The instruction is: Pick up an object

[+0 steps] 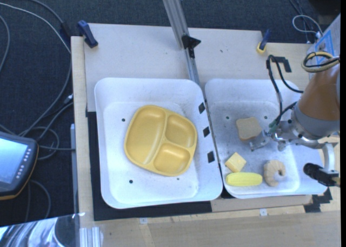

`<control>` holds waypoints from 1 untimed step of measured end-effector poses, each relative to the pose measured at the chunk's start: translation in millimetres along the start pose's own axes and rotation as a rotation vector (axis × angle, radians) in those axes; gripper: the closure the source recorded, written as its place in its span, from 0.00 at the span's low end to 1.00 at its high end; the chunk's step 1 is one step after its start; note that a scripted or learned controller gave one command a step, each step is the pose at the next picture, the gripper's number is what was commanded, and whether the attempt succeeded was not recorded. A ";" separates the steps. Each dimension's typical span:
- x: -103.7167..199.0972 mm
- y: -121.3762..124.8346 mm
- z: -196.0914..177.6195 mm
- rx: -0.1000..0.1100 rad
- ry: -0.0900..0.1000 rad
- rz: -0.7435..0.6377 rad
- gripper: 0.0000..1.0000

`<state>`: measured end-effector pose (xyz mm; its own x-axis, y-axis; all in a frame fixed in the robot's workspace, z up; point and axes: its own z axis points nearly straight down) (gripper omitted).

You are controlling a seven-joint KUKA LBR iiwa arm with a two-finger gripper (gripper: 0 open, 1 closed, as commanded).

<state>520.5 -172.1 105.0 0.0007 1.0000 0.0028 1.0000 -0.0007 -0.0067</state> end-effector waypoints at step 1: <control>0.4 -0.3 13.4 -0.003 -0.001 -0.001 0.00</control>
<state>520.2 -171.6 91.7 -0.0003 1.0000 0.0021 1.0000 0.0003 -0.0042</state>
